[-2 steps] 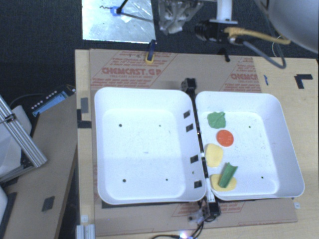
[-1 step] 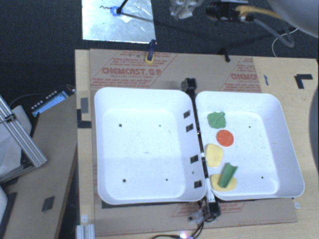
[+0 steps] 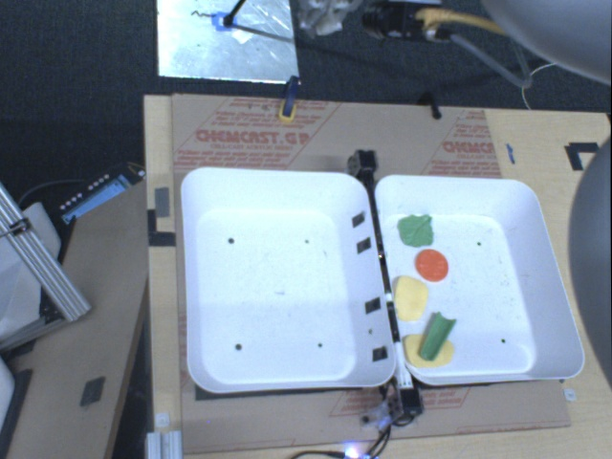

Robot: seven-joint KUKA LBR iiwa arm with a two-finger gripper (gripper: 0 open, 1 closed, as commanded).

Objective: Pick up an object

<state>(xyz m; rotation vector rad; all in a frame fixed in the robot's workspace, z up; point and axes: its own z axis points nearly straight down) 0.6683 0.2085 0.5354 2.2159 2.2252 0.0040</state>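
Several small items lie along the left side of the right bin (image 3: 516, 256). From back to front they are a green leafy piece (image 3: 415, 229), an orange-red disc (image 3: 431, 265), a pale yellow piece (image 3: 411, 298), and a green stick (image 3: 438, 334) lying across a second yellow piece (image 3: 425, 353). My gripper (image 3: 327, 3) is blurred at the top of the view, well beyond the bins and over the dark floor. It is far from every item and nothing shows in it.
The left bin (image 3: 277, 208) sits beside the right one, joined by a black clip strip (image 3: 378, 275). Both rest on a cardboard sheet (image 3: 249, 132). A shiny metal plate (image 3: 225, 27) lies at the back left. The grey arm (image 3: 555, 8) crosses the top right.
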